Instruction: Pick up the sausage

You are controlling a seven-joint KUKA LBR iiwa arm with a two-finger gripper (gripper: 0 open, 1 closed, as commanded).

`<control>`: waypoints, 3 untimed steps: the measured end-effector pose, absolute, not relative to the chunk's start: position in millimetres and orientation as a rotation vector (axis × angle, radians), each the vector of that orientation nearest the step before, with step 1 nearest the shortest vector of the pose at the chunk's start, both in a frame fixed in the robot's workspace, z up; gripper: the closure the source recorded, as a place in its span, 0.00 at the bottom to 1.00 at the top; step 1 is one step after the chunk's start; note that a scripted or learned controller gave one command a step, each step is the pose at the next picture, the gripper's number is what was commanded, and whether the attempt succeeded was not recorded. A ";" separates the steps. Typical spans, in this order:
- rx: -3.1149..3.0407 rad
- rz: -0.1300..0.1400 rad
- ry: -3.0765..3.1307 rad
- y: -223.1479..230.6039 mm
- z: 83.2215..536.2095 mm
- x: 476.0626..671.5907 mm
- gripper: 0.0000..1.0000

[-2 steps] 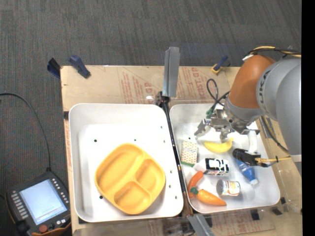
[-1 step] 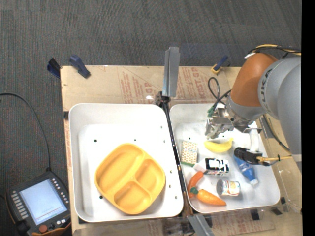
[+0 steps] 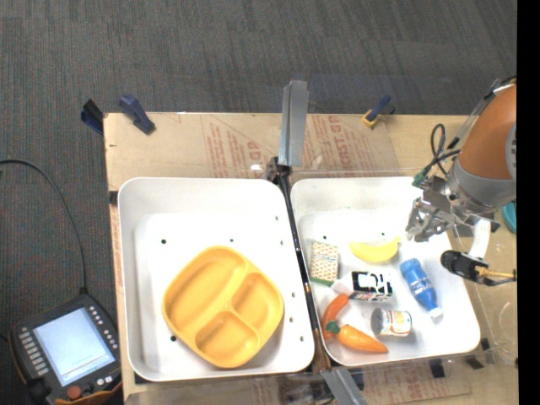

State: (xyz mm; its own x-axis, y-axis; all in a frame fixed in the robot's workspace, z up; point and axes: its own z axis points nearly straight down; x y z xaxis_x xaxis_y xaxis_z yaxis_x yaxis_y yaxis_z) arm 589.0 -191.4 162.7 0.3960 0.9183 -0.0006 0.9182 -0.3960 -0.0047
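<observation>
In the right bin's lower-left corner, close to the wall it shares with the left bin, the sausage [image 3: 335,308] lies tilted, a short reddish-orange piece with its upper end leaning right. It is crowded. The carrot [image 3: 359,338] lies just below it, its green top touching or nearly touching the sausage's lower end. A small patterned box [image 3: 324,261] sits just above, and a black-and-white item [image 3: 371,285] is just beside it on the right. Further out are a can [image 3: 392,322], a blue bottle [image 3: 419,284] and a yellow banana-like piece [image 3: 374,251]. The tool [image 3: 427,223] hangs over the upper right part of the right bin [image 3: 354,191], well apart from the sausage. At this slant I cannot tell whether it is released or clenched. The step in hand looks like the approach, with the pick not yet begun. To do it well, the tool should probably travel across above the bottle and the black-and-white item, then come down straight over the sausage's middle. It should be turned so that it closes across the short width, not along the length. The free space seems to lie on the sausage's upper-left and lower-right flanks, so closing along that line would best avoid the carrot and the bin wall. The left bin [image 3: 135,201], which holds a yellow divided tray [image 3: 223,306], plays no part here.
</observation>
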 end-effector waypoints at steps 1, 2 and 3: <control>-2.617 0.009 -1.723 -191.8 169.5 588.8 1.00; -2.780 0.007 -1.446 -195.8 139.8 536.3 1.00; -2.776 0.012 -1.441 -196.0 146.2 536.0 1.00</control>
